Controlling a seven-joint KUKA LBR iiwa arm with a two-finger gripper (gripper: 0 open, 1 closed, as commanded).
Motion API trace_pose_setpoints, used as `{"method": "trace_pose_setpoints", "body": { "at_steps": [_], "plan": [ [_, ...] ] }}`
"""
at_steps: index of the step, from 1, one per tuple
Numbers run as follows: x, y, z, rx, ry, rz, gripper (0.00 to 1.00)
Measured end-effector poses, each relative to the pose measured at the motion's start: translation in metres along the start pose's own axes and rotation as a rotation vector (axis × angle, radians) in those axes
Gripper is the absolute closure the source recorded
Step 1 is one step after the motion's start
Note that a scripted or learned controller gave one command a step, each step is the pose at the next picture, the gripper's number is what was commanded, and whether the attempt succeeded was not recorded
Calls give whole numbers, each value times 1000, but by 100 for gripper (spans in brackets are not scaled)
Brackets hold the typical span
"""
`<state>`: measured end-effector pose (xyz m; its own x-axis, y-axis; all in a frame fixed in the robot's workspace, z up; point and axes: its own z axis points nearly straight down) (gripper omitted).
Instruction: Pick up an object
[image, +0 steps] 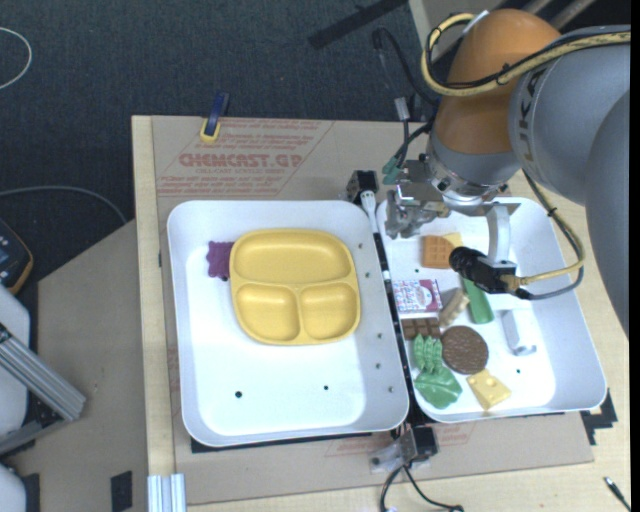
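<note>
A grey robot arm (570, 110) with an orange band reaches in from the right and hangs over the far end of the right-hand white bin (560, 350), one of two shallow bins side by side on a desk (240, 150) covered with printed cardboard. The gripper (415, 212) sits below the orange band, close to the wall the two bins share. Its metal parts are cluttered with cables, and whether the jaws are wide or narrow cannot be made out; nothing is visibly between them.

The things to pick from lie in the right bin, all on the near side of the gripper, toward the viewer. Closest is a small orange cracker-like square (437, 250), just beside the gripper and a little to its right. Further toward the viewer sits a small printed packet (416, 296) against the shared wall. A green marker-like stick (476, 298) lies with its long axis running roughly from far to near, tilted slightly. Beyond these are a brown round cookie-like disc (465, 350), a green leafy toy (433, 372) and a yellow cheese-like wedge (488, 388) at the near end.

The left bin (200, 330) holds a yellow divided plate (295, 283) with a purple item (218, 259) tucked against its left edge, well apart from the gripper.

By my judgement, the orange square is the nearest candidate, needing only a short shift toward the viewer and a descent.
</note>
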<state>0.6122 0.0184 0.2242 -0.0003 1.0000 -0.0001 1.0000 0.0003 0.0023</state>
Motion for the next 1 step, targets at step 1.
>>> {"method": "trace_pose_setpoints", "body": {
  "at_steps": [1],
  "plan": [
    [8,-8,9,6,0,-1,100]
  ]
}}
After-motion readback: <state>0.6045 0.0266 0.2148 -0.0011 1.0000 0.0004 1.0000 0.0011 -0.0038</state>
